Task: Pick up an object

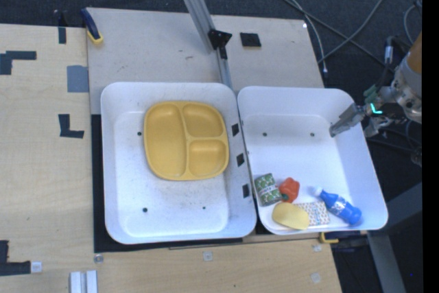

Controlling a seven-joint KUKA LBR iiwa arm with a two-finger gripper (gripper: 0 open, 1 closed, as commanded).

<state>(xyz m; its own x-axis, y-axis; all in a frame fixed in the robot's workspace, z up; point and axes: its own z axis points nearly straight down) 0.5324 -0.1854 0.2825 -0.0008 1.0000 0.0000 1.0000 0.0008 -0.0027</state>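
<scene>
Down at the front of the right bin [357, 147] sits a small huddle — a yellow lemon-like toy [291, 217] on a patterned card [315, 212], a blue bottle [341, 207] at its 3 o'clock, a red piece [290, 188] and green packet [266, 189] at 12. Above that bin's 2 o'clock rim hangs the gripper [348, 120], grasping nothing; I cannot tell its jaw state. A yellow divided plate [186, 141] lies in the left bin [123, 147].

Pale bench [158, 38] bore two white bins: left bin [116, 168], right bin [309, 103], touching; blue-yellow clamp [91, 26] at back-left corner
</scene>
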